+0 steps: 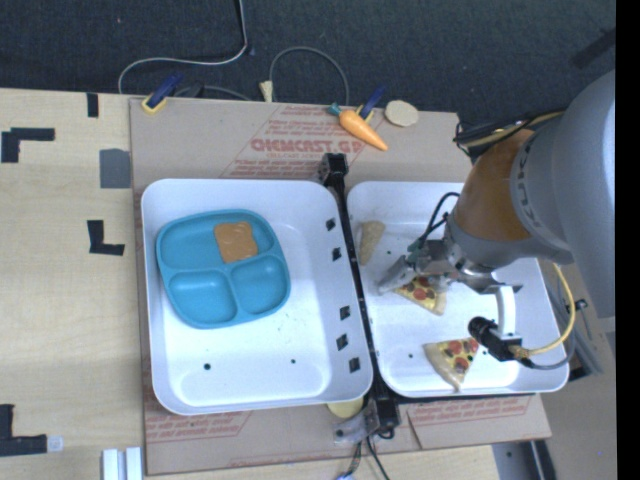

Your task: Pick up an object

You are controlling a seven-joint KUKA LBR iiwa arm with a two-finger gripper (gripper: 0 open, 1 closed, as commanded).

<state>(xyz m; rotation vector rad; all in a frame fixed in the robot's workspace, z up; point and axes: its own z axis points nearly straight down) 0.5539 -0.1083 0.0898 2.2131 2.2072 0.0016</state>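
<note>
Where the arm reaches into the right bin [540, 368], its gripper [400, 273] hangs just beside a pizza slice [425, 292]; jaws' state unclear. Another slice [452, 356] lies nearer. Red "CHICKCAST" print, roughly legible, marks the cardboard [290, 146].

red "chickcast" print, partly legible, on the cardboard sheet [300, 146]

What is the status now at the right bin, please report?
End effector low in right white bin, beside upper toy pizza slice. Nothing seen held. Second pizza slice and pale beige piece close by.
</note>
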